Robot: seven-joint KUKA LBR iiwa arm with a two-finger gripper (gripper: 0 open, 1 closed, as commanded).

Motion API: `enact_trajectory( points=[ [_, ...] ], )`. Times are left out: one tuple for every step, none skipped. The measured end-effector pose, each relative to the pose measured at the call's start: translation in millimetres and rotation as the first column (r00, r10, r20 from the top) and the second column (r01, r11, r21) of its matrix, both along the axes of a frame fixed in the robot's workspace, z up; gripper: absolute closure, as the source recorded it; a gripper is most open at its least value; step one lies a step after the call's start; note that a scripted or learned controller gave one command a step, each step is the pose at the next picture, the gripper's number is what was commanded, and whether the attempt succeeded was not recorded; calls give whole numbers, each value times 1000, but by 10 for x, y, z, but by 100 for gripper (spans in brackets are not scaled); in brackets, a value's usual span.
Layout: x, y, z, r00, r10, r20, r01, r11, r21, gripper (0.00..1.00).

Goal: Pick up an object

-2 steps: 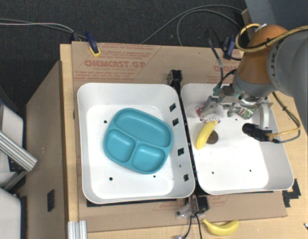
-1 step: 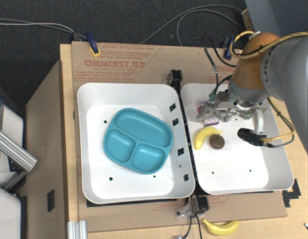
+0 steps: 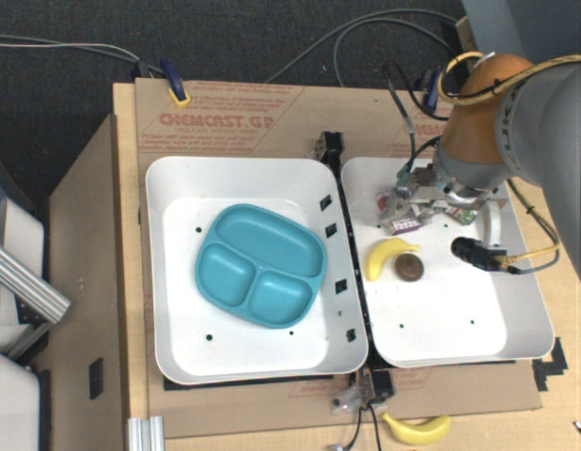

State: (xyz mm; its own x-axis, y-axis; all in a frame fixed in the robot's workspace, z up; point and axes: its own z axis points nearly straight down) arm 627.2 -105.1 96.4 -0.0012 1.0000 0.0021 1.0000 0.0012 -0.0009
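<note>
While the arm [image 3: 516,111] reaches in from the right, its gripper [image 3: 431,200] hangs low over the right bin [image 3: 460,336]; I cannot tell what it grasps. A banana [image 3: 383,255] and brown object [image 3: 409,268] lie just below. A blue tray [image 3: 260,264] fills the left bin [image 3: 178,346].

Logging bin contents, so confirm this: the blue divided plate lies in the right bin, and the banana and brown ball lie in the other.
Not quite: the camera view shows the blue divided plate in the left bin. The banana and brown ball lie in the right bin.
</note>
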Motion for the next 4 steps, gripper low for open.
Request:
enact_trajectory(
  points=[
    [32,-68,623,1000,-1,8,1,1000,-3,100],
    [55,-140,1249,1000,0,9,0,1000,-4,100],
    [58,-89,1702,1000,1,8,-1,1000,-3,100],
    [38,469,1741,1000,5,1,-5,1000,0,100]
  ],
)
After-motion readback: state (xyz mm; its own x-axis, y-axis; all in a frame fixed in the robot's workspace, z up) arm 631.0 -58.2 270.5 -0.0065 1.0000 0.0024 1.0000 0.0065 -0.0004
